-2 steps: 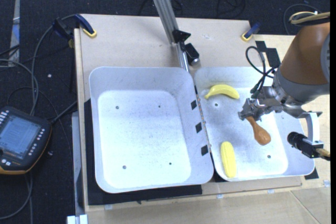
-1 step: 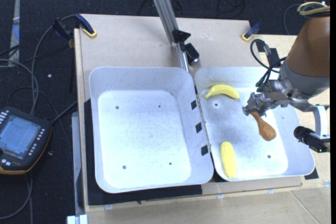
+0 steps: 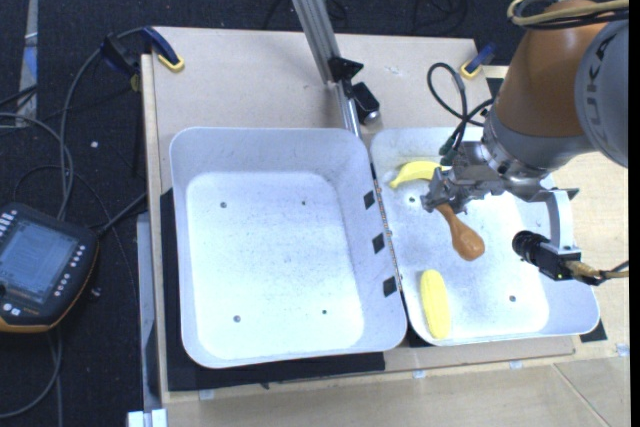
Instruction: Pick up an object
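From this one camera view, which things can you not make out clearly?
- Gripper: the wrist above hides its fingers, so open or shut is unclear.
- Brown pear-shaped object: its upper end runs under the gripper, so a grasp cannot be confirmed.
- Banana: its right end is hidden by the arm.
- Right bin: the arm covers its far corner.

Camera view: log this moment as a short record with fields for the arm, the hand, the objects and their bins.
arm: over the right bin, reaching in from the right
hand: low in the right bin, at the top of the brown pear-shaped object; grasp unclear
yellow banana: right bin, far side, beside the hand
yellow oblong object: right bin, near side
left bin: white, speckled floor
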Tool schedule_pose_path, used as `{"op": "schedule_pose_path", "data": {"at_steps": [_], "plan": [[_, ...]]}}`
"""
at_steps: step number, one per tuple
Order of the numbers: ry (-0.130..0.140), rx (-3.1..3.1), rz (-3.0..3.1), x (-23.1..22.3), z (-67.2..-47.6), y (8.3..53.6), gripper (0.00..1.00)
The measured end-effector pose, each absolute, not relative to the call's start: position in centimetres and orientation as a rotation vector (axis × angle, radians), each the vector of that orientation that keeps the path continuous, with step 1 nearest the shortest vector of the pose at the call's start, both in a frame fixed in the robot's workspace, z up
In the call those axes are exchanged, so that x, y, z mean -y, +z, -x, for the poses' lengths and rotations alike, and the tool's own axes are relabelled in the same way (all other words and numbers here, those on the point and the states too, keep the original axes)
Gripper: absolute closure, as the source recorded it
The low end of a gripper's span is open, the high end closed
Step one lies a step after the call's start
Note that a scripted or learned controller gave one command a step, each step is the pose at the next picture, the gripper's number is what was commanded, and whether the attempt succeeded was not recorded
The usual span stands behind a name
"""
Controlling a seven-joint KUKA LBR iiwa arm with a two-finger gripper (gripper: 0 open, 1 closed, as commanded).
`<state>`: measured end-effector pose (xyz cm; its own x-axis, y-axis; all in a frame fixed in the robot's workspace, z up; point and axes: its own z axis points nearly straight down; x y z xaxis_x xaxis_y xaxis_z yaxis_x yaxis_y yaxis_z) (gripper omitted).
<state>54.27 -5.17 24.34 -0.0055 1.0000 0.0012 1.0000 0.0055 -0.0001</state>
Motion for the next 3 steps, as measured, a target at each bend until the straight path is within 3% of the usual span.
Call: {"op": "schedule_pose_path", "data": {"at_steps": [3], "plan": [[-0.001, 2.226, 2.216, -8.4, -59.7, 24.0, 1.00]]}}
